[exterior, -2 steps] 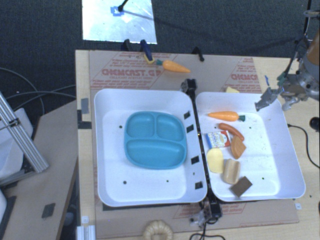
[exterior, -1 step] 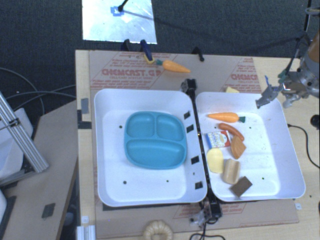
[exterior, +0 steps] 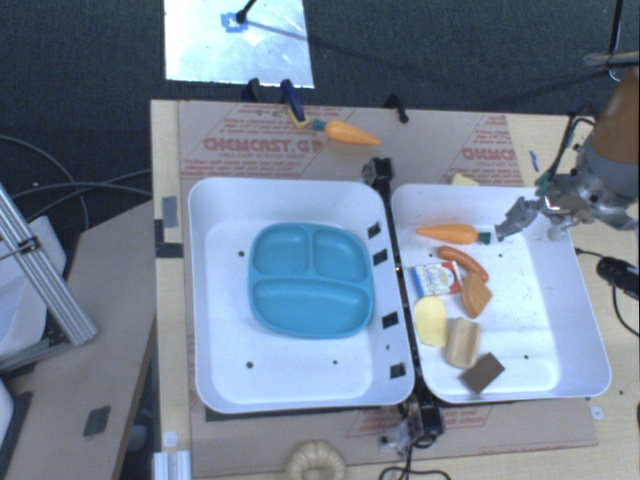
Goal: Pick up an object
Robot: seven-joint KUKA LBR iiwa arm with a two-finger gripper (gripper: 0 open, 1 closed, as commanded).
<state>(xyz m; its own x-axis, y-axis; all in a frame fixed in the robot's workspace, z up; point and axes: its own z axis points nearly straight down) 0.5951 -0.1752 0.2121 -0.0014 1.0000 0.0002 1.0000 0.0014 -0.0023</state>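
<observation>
The right bin (exterior: 580, 313) holds several toy foods: an orange carrot (exterior: 448, 233), a red sausage (exterior: 463, 262), a small white and blue packet (exterior: 434, 279), an orange wedge (exterior: 475, 296), a pale yellow piece (exterior: 430, 320), a tan bread piece (exterior: 462, 342) and a brown block (exterior: 483, 372). My gripper (exterior: 518, 218) hangs over the bin's upper middle, just right of the carrot's green end and apart from it. Nothing shows between its fingers.
The left bin (exterior: 220, 298) carries a blue divided plate (exterior: 308, 277). A second carrot (exterior: 345, 133) lies on the cardboard behind the bins, beside a blue clip (exterior: 292, 101). A tan ring (exterior: 318, 460) sits at the front edge. A reflective sheet (exterior: 238, 26) lies further back.
</observation>
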